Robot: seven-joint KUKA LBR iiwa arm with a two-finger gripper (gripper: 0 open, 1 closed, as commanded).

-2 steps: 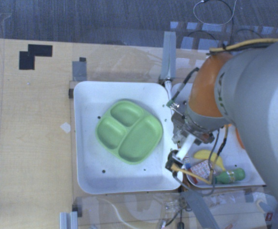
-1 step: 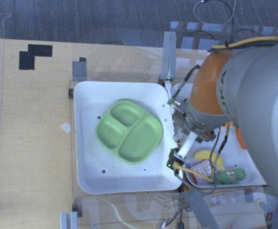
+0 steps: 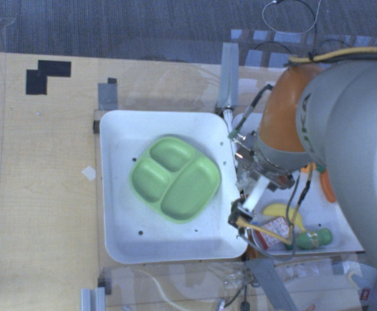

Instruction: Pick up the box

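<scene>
Small flat box (image 3: 278,227) with a red-and-white print lies at the right bin's (image 3: 341,230) front edge. I cannot tell the pincer's (image 3: 256,177) opening.

Bright, even, diffuse light from overhead: the white left bin (image 3: 117,238) reads near washed-out yet keeps detail, and the green plate (image 3: 175,179) throws only a thin soft shadow along its lower rim. Pale glare streaks sit on the bench (image 3: 46,206) by the far left edge, and the carpet (image 3: 143,11) at top is darker. The arm (image 3: 350,141), close to the lens, looks soft and out of focus; fine detail in the shade beneath it is hard to resolve.
</scene>
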